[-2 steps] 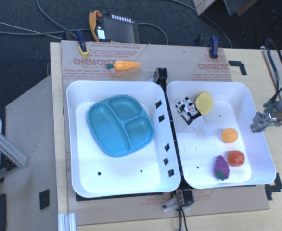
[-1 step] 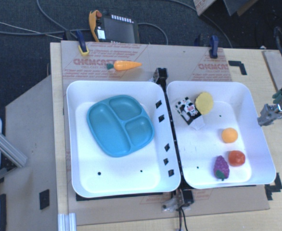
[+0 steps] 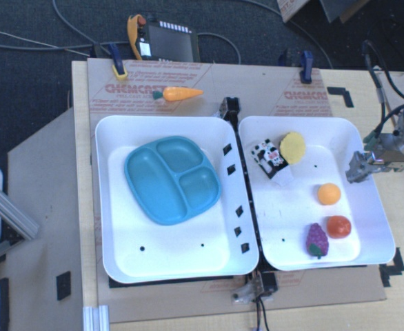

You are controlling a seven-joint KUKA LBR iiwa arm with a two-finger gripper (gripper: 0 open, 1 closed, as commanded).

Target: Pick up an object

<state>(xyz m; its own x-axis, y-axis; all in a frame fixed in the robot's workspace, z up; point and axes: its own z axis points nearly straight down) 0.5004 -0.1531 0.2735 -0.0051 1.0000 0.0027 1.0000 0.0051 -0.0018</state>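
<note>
Nearest the viewer, at the front of the right bin (image 3: 367, 254), lie a purple bunch of grapes (image 3: 316, 240) and, just beside it, a red tomato (image 3: 338, 226); a little further back sits an orange ball (image 3: 329, 194), apart from both. Further still, toward the bin's rear, a black-and-white cow toy (image 3: 269, 158) touches a yellow round piece (image 3: 292, 147). The left bin (image 3: 112, 240) holds a blue divided plate (image 3: 172, 178), and beyond both bins an orange carrot (image 3: 176, 94) rests on the counter (image 3: 271, 98). The gripper (image 3: 361, 165) hangs at the right bin's right rim, level with the orange ball and carrying nothing; whether it is spread or pressed together I cannot tell at this size. To pick well, I judge the orange ball the best target: it stands alone and close, so the gripper should centre squarely above it, descend straight, and close across its widest part so it does not roll out
</note>
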